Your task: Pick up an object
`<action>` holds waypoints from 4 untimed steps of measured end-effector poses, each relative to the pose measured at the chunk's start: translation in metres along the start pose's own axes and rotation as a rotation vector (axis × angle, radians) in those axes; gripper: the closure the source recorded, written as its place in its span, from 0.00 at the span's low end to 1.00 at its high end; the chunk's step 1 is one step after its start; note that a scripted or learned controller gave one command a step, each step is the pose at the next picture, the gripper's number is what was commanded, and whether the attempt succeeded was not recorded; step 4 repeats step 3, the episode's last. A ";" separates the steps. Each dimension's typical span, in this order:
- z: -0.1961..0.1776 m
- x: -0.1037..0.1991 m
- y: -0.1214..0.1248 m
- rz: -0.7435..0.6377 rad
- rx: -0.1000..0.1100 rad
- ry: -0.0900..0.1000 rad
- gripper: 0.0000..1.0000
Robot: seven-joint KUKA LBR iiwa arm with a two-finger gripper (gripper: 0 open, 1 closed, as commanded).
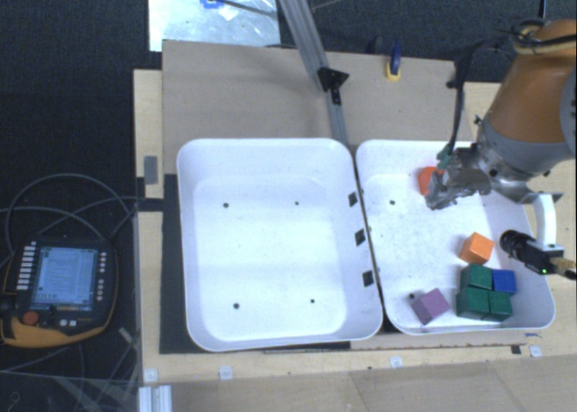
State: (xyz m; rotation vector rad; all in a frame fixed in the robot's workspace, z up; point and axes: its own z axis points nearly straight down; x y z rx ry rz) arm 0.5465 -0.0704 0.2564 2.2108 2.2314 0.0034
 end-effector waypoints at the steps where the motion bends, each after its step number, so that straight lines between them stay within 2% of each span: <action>1: 0.013 0.050 0.015 -0.001 0.001 0.001 1.00; 2: 0.027 0.097 0.039 -0.001 0.000 0.000 1.00; 3: 0.015 0.145 0.064 0.000 -0.003 0.000 1.00; 4: 0.015 0.145 0.064 0.000 -0.003 0.000 1.00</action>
